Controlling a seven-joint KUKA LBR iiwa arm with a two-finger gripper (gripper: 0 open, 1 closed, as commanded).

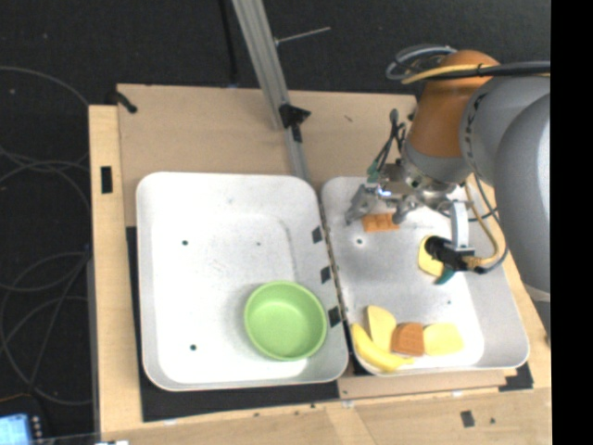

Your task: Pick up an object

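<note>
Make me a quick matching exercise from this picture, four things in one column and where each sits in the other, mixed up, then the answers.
Things:
1. green bowl
2. small orange block
3. gripper
4. yellow pieces

Places:
A. near edge of the right bin
B. far part of the right bin, by the gripper
C. near part of the left bin
D. over the far part of the right bin

Pairs: 1-C, 2-B, 3-D, 4-A

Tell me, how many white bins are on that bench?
2. The left bin holds a green bowl. The right bin holds yellow and orange pieces, and the gripper is down at its far end.
</note>
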